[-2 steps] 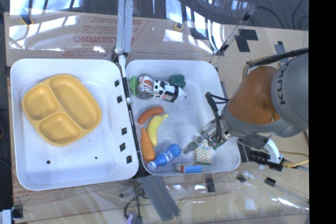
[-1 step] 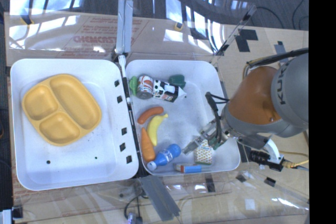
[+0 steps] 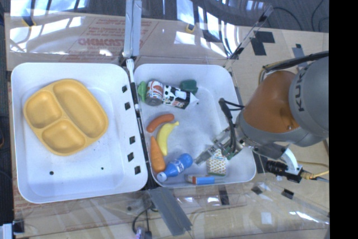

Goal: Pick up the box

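While my grey arm reaches in from the right edge of the frame, my gripper hangs low over the lower right corner of the right bin. Its tips sit just above a small box with a pale lattice pattern, which rests on the bin floor; I cannot tell whether they are touching it or how they are set. Below the box lies a marker with a blue body and red cap. To its left lie a blue bottle, a carrot, a banana and a sausage. A cow-patterned carton lies near the bin's upper wall. At centre left, the left bin holds a yellow divided plate.
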You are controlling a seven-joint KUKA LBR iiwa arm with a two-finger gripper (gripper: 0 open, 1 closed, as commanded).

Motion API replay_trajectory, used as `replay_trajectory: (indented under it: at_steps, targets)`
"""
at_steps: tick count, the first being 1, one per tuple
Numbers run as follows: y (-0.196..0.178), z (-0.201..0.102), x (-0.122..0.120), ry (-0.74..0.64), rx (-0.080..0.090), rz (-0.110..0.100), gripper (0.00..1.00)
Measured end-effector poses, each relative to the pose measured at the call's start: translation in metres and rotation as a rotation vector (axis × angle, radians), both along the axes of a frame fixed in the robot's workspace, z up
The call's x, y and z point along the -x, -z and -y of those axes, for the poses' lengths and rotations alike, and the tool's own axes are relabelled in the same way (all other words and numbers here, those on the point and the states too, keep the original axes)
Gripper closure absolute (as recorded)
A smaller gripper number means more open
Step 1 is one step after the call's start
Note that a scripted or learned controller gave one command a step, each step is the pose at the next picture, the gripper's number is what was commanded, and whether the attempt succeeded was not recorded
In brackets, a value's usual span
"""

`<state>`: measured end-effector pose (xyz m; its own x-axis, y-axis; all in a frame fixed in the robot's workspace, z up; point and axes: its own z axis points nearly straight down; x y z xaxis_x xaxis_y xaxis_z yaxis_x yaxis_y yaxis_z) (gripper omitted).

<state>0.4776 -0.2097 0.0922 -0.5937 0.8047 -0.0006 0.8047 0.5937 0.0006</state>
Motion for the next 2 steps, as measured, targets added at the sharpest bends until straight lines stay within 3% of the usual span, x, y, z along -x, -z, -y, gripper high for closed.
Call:
replay_trajectory:
  at_steps: [2]
  targets:
    - [0.0,0.0,0.0,0.0,0.0,0.0,0.0]
